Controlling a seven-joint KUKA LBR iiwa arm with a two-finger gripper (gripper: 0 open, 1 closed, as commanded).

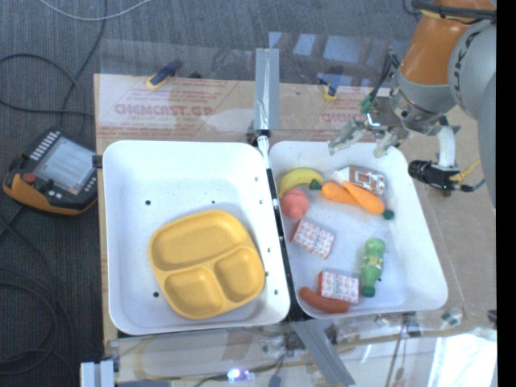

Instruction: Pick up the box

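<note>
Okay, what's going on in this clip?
A KUKA arm reaches in from the right, its gripper open above the far edge of the right bin, holding nothing. That bin holds toy food and several small boxes, one being the box near the middle. The left bin holds a yellow tray.

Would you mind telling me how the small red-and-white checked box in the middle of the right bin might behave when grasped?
The small red-and-white checked box lies flat with straight edges, so it probably won't roll. It looks like a light toy carton, likely stiff. Lying apart from its neighbours, a push would probably just slide it.
</note>
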